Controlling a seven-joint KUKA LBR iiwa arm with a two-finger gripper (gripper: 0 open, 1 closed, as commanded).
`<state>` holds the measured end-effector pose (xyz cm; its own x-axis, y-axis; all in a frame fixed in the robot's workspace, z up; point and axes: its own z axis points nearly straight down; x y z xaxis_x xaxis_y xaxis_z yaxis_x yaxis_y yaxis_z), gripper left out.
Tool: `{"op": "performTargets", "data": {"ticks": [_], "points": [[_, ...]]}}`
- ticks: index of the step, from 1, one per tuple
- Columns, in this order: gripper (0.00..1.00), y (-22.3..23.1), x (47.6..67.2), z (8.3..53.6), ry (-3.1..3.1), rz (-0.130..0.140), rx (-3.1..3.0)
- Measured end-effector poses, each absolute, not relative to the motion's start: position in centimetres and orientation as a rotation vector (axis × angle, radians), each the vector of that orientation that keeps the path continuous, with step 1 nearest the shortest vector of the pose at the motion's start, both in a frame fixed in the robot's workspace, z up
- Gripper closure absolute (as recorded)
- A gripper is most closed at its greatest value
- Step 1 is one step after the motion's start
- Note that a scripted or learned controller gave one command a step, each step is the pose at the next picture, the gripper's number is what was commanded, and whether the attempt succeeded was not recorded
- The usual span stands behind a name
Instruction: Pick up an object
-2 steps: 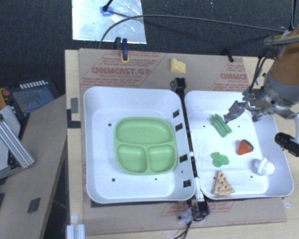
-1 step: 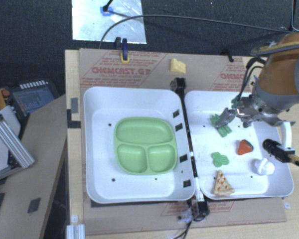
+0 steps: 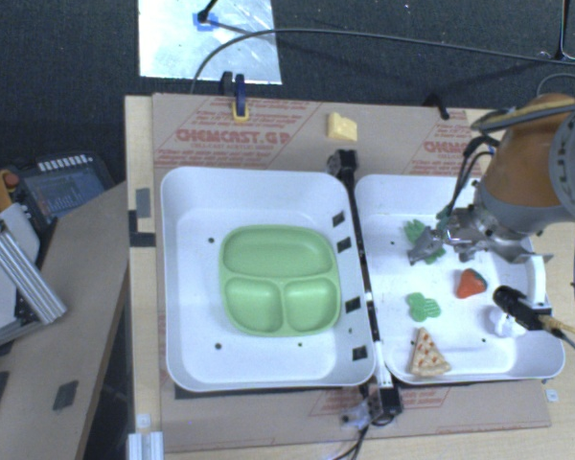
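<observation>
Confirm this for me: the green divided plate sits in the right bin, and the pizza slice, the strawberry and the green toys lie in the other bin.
Not quite. The camera view shows the green divided plate in the left bin, not the right. The pizza slice, the strawberry and the green toys lie in the other bin, the right one.

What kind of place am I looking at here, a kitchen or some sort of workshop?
Most likely a robotics lab, not a kitchen. A grey and orange robot arm reaches over two white bins holding toy food, such as a pizza slice, and cables trail across the bench.
</observation>
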<state>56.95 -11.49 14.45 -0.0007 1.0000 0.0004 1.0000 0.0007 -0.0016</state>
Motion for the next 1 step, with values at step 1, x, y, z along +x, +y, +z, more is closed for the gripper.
{"op": "performTargets", "data": {"ticks": [1], "points": [[0.0,-11.13,56.83,10.23,-2.222,0.002,-2.219]]}}
